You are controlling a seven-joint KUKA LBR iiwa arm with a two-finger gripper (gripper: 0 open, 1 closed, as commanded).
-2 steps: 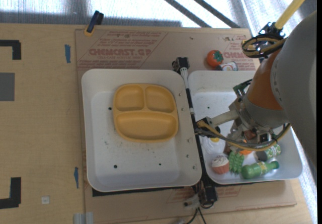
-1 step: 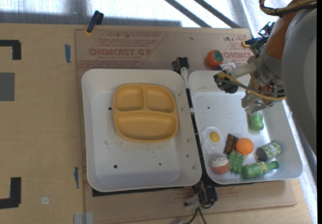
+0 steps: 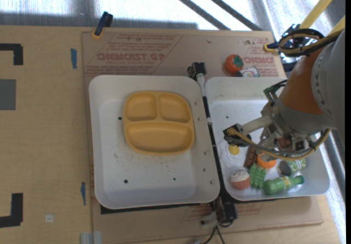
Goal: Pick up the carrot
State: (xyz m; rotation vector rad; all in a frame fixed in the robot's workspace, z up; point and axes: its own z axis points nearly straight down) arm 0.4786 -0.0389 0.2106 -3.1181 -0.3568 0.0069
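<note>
The carrot [image 3: 266, 163] is a small orange piece with a green leafy top [image 3: 256, 176], lying in the right bin [image 3: 230, 95] near its front. My gripper [image 3: 261, 148] hangs low over the front half of that bin, right above the carrot and partly covering it. The grey arm with its orange band [image 3: 304, 92] reaches in from the right and hides the bin's right side.
Around the carrot lie a cupcake [image 3: 239, 179], a green bottle [image 3: 282, 183] and a fried egg [image 3: 233, 151]. A yellow divided plate [image 3: 159, 121] rests in the left bin [image 3: 104, 144]. A tomato [image 3: 234, 63] sits on the board behind the bins.
</note>
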